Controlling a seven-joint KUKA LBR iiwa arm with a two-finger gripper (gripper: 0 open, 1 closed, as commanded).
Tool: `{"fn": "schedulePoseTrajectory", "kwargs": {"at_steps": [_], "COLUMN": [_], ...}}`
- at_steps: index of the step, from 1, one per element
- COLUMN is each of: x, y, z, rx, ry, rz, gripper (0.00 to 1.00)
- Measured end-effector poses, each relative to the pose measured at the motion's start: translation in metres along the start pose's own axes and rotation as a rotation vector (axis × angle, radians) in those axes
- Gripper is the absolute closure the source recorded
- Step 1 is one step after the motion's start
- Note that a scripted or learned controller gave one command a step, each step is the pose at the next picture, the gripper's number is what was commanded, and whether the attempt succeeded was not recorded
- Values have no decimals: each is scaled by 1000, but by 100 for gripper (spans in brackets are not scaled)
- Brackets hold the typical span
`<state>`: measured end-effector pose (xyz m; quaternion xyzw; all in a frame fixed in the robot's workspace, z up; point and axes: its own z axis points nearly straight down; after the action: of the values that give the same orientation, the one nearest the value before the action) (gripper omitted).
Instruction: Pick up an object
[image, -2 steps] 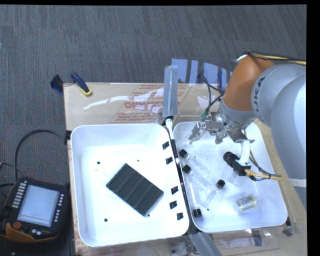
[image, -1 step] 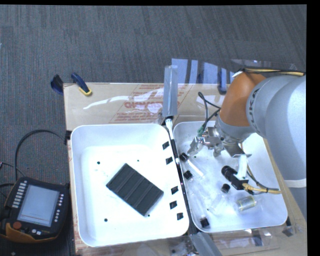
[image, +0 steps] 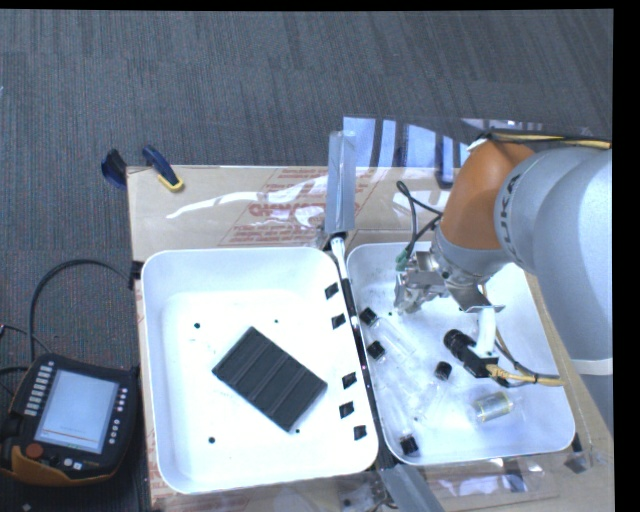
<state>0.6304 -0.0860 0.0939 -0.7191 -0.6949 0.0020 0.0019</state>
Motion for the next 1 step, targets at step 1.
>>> {"fn": "schedulePoseTrajectory", "kwargs": {"at_steps": [1], "x": [0], "y": [0], "z": [0], "rx": [0], "ry": [0], "rz": [0], "gripper": [0]}}
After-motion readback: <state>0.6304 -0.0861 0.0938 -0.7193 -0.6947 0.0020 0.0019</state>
